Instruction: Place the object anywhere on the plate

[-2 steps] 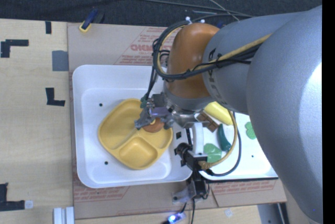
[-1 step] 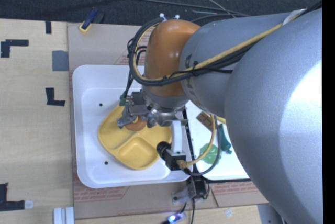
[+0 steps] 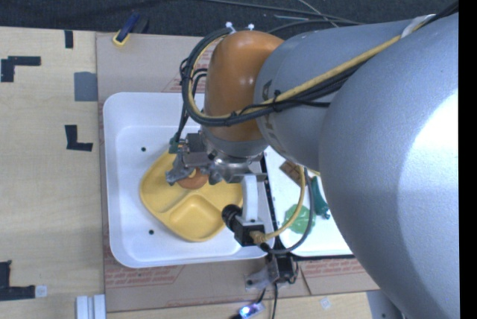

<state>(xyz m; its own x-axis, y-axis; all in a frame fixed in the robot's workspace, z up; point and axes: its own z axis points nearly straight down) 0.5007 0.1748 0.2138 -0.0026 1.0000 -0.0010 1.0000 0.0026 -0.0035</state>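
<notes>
The pincer (image 3: 186,174) is hovering over the yellow plate (image 3: 190,217) at frame centre-left; I cannot tell its state. A brownish object (image 3: 195,180) is sitting beneath it, so lowering gently is looking wise.

A yellow plate (image 3: 182,209) with moulded compartments lies flat in the left white bin (image 3: 123,161), toward its right side, partly hidden under the arm. A small brownish-orange object (image 3: 193,179) sits at the plate's upper edge, right under the gripper; whether it rests on the plate or is lifted, I cannot tell.
</notes>
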